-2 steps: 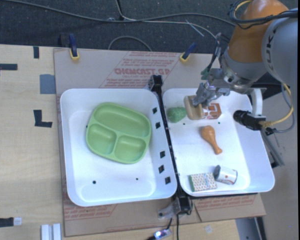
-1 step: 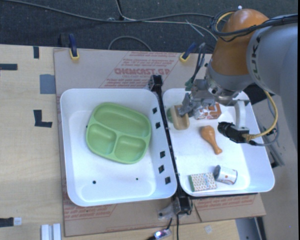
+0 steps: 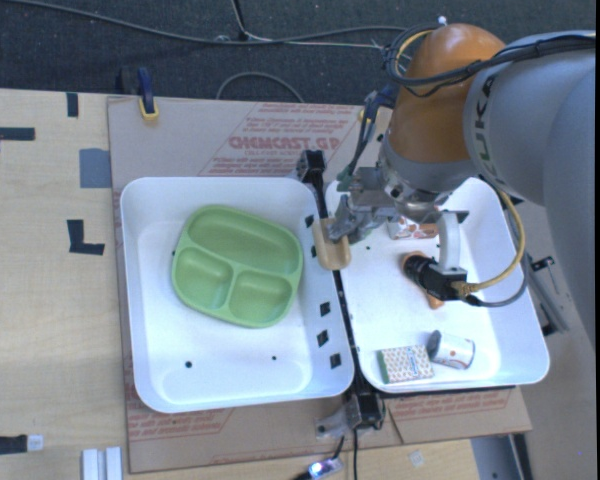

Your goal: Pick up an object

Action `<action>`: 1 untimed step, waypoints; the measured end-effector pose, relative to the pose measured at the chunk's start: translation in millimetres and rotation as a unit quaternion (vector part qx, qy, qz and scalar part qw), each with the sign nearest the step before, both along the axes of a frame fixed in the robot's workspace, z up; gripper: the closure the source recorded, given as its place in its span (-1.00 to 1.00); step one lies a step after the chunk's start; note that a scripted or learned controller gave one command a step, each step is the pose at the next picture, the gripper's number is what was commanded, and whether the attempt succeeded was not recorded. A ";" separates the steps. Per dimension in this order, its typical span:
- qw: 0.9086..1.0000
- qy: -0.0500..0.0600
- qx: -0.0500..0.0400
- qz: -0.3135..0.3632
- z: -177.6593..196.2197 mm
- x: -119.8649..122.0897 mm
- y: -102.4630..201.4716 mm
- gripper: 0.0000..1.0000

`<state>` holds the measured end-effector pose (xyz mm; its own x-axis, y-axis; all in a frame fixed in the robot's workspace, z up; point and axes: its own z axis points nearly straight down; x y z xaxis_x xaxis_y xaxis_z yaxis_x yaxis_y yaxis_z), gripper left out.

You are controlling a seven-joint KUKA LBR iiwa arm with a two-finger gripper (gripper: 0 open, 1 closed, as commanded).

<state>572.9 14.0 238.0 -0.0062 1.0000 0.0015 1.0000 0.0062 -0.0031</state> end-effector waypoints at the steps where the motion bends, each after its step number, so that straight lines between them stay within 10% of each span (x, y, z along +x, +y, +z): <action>1: 1.000 0.001 0.000 0.000 -14.5 -28.0 48.6 1.00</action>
